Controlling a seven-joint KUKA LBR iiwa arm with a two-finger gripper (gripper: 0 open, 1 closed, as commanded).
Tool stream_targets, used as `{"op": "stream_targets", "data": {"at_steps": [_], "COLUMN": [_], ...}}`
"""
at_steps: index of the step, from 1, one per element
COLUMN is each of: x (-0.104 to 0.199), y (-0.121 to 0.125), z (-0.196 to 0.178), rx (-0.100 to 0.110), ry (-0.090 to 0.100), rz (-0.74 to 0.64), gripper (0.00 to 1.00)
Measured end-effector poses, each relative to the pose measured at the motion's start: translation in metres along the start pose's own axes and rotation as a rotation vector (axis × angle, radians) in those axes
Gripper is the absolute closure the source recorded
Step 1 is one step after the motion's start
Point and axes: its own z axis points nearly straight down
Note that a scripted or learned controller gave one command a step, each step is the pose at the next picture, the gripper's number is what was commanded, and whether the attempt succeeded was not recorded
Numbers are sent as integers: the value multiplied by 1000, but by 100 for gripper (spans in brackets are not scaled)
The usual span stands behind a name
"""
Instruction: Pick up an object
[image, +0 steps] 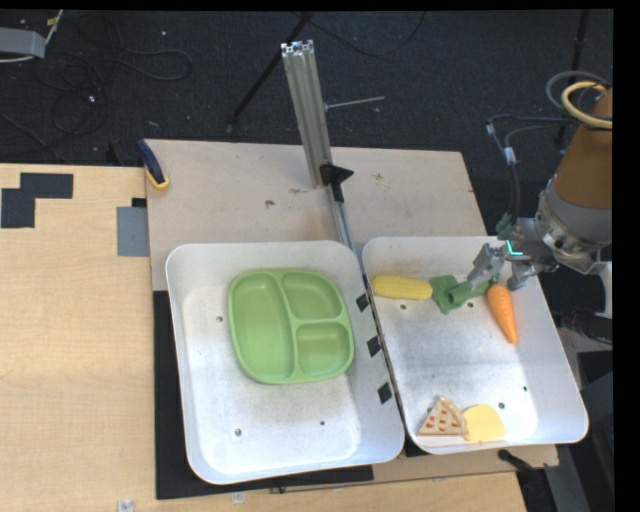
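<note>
My gripper (500, 270) hangs over the far right part of the right bin (560, 400), its two grey fingers spread open with nothing between them. An orange carrot (503, 314) lies just below it, its top end close under the fingertips. Left of the gripper lies a yellow corn cob (402, 289) with a green husk end (455, 295) that reaches almost to the left finger. A pizza slice (441, 419) and a yellow piece (485, 424) lie at the bin's near edge.
The left bin (200, 400) holds a green divided plate (291, 326). An upright metal post (306, 110) rises behind the bins near their shared edge. Black clips (372, 345) sit along the divide between the bins.
</note>
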Motion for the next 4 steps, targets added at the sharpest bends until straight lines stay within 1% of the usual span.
{"op": "stream_targets", "data": {"at_steps": [1,2,3,4], "x": [0,0,0,1], "y": [1,10,17,17], "z": [-1,56,104,157], "rx": [-3,4,3,0], "ry": [-1,1,1,0], "rz": [0,0,0,1], "gripper": [0,0,0,0]}}
